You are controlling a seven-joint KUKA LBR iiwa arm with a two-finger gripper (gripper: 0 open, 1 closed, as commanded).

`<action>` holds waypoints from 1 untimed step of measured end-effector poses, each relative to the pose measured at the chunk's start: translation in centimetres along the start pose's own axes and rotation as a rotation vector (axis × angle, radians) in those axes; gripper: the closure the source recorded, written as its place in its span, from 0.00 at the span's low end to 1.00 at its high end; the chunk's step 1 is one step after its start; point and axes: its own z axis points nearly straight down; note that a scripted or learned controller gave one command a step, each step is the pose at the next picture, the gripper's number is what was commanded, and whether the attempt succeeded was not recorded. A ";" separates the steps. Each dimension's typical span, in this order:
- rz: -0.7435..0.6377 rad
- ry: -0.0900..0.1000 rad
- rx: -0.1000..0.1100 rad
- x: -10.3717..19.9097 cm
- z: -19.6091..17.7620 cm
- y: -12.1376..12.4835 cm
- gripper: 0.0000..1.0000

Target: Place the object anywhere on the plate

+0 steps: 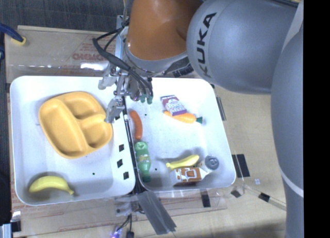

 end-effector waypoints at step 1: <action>-0.003 -0.004 0.000 -0.1 -1.1 0.0 1.00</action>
